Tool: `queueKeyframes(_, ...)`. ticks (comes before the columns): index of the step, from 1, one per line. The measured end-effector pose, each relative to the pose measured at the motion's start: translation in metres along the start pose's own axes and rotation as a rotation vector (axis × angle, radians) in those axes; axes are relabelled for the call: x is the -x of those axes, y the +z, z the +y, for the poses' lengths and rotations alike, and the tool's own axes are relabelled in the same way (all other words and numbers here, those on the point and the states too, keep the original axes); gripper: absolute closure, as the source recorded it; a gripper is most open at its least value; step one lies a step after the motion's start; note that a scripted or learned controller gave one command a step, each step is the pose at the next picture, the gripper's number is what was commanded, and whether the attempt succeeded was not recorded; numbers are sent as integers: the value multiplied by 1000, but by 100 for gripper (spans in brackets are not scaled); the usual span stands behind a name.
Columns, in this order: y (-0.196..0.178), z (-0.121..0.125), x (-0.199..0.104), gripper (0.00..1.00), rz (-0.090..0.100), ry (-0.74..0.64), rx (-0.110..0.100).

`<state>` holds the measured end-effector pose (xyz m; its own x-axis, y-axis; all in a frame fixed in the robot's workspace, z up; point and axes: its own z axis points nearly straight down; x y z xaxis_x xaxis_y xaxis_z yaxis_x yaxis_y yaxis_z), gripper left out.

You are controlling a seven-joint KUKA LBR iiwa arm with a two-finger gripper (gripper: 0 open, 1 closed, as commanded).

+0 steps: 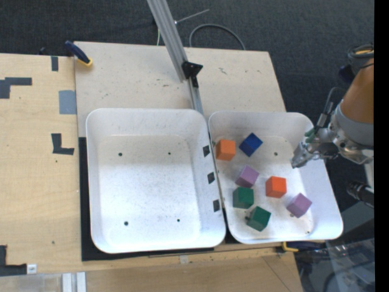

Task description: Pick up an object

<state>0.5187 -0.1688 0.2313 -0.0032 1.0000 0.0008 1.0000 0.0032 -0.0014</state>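
The right bin [276,119] holds several small cubes. An orange one [226,149] and a blue one [251,144] sit at its far left. Toward the middle are a purple cube [247,176] and a red-orange cube [276,187]. Two green cubes [243,197] [259,218] lie near the front, and another purple cube [298,205] sits at the front right. My gripper [301,157] hangs over the bin's right side, apart from every cube, right of the blue one and above the red-orange one in the image. Nothing is visibly held.
The left bin [146,119] stands beside the right one, their rims touching. A slanted metal pole [173,38] runs from the top down to the bins' shared edge. A blue and yellow tool [78,52] lies at the bench's far left corner.
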Motion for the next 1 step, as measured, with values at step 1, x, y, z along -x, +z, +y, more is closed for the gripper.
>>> queueKeyframes(1, -133, -28, 9, 100, -4, 2, 9)
